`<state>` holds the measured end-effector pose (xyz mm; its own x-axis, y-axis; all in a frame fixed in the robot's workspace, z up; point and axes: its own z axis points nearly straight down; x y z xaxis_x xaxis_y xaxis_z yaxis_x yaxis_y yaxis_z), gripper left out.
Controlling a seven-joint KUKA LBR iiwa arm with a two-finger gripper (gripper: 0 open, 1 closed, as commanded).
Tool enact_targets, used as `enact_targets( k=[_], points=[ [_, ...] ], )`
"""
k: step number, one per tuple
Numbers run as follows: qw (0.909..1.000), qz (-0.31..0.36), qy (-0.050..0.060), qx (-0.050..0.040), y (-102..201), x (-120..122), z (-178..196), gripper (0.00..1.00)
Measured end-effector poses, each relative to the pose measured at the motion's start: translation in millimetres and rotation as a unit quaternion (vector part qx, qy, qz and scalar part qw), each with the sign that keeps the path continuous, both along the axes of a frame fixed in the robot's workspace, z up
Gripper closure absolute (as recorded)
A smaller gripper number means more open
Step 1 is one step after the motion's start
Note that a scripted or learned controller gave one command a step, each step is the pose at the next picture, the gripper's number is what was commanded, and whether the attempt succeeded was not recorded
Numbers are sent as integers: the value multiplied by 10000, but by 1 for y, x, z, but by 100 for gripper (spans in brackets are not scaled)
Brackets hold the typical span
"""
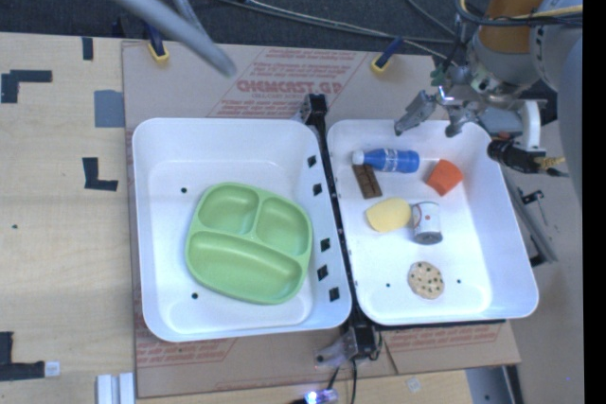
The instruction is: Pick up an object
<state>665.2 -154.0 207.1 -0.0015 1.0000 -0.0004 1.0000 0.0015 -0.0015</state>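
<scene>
Now | end effector [437, 114] spread, ungripping | right bin [502, 232]: 6 items | left bin [161, 156]: 1 green tray [250, 242]

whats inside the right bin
The right bin holds a blue bottle, brown bar, orange block, yellow piece, small can and cookie. Nothing looks stacked or covered.

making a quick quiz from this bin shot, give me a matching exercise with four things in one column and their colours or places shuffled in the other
Things:
1. divided plastic plate
2. small plastic bottle lying on its side
3. cube-shaped block
4. round chocolate-chip cookie

Descriptions:
A. orange, right of the bottle
B. green, alone in the left white bin
C. tan with dark spots, nearest the right white bin's front edge
D. blue with a white cap

Pairs: 1-B, 2-D, 3-A, 4-C
</scene>
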Motion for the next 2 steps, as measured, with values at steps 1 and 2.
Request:
enact_targets(
  k=[1, 2],
  points=[
    [10000, 1, 22, -1, -1, -4, -64, 0],
    [10000, 5, 34, 4, 1, -6, -117, 0]
  ],
)
